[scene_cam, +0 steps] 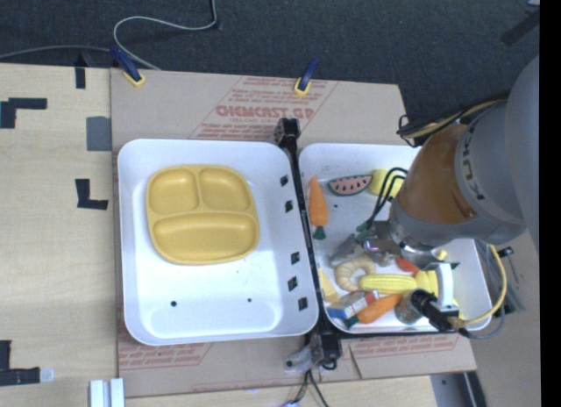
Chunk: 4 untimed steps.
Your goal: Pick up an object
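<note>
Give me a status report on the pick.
Gripper low in right bin, among toy food. Corn cob and croissant beside it. Carrot near divider.

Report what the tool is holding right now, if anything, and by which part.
It cannot be told. The tool is down in the right bin among the toy food, close to the corn cob, but no item is seen between its tips.

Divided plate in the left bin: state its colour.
Plain yellow plate, camera view.

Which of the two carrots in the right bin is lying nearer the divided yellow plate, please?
The carrot at the right bin's left wall, beside the watermelon slice; the other carrot lies at the front edge, under the corn.
</note>
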Motion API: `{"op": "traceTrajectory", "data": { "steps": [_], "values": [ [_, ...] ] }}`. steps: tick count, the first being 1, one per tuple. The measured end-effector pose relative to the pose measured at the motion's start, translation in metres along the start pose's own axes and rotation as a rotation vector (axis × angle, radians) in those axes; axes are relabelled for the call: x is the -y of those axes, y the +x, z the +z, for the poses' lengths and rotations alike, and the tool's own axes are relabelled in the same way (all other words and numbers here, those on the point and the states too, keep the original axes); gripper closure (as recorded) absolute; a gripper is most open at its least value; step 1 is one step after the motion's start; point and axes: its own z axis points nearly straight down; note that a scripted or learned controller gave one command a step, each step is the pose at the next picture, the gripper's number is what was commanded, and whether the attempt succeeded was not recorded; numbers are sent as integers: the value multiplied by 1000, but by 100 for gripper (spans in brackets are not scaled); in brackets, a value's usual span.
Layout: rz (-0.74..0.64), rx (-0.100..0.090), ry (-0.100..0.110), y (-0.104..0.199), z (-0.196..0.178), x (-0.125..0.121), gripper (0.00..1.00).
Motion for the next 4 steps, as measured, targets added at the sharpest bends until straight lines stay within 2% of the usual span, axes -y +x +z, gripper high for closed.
{"op": "traceTrajectory", "data": {
  "steps": [1,2,3,4],
  "values": [
    [-2,-1,0,1,-9,0,100],
    [-3,0,-1,42,-133,32,100],
    [-2,0,-1,42,-133,32,0],
    [-1,0,0,-5,-3,32,0]
  ]
}}
